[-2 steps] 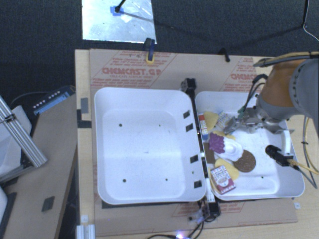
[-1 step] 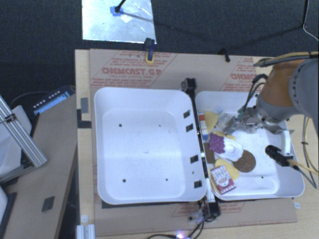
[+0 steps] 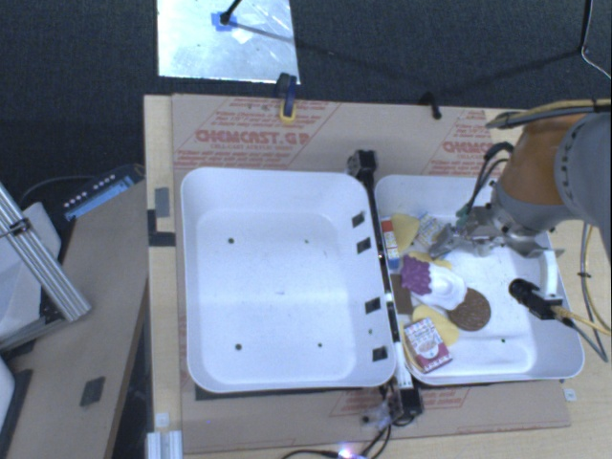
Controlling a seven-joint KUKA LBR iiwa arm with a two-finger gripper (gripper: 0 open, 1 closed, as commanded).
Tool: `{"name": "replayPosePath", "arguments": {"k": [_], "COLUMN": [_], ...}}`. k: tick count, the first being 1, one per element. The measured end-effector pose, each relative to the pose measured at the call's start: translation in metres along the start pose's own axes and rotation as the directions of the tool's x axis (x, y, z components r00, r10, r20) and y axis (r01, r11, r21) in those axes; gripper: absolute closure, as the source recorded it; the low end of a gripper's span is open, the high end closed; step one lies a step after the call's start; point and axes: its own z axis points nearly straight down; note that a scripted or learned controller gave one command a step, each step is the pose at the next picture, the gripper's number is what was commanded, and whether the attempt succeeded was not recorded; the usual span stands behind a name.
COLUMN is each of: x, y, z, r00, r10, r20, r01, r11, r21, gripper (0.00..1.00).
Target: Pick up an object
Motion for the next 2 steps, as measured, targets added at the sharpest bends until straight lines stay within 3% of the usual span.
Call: {"name": "replayPosePath", "arguments": {"k": [2], "x": [0.0], "y": [0.0], "z": [0.0], "r00": [1.0], "r10": [0.0], "r20": [0.0], "r01": [0.0], "r11": [1.0], "r21": [0.0], "gripper": [0.0]}}
